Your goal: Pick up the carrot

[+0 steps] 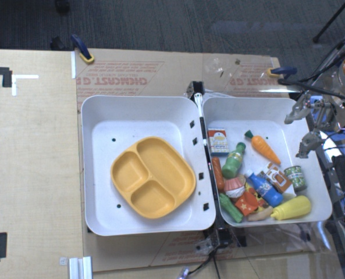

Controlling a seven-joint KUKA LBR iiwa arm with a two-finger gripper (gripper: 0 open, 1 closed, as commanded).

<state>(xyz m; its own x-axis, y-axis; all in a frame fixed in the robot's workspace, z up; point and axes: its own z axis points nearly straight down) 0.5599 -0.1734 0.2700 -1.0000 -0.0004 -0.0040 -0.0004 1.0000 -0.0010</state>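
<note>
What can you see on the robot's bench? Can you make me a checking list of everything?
Surface: two white bins side by side; left bin, right bin, on cardboard.
Job's things: carrot lies loose in right bin, nothing touching it.
Clutter: yellow plate in left bin; green bottle, yellow bottle, can, small box among toys in right bin.
Tool: tool above right bin's right edge, apart from carrot.
Cables: cable below the bins.
Surroundings: blue clamps, dark carpet.

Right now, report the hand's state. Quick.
Hand: over the right bin's right edge, apart from the carrot, holding nothing; open or shut cannot be told.
</note>
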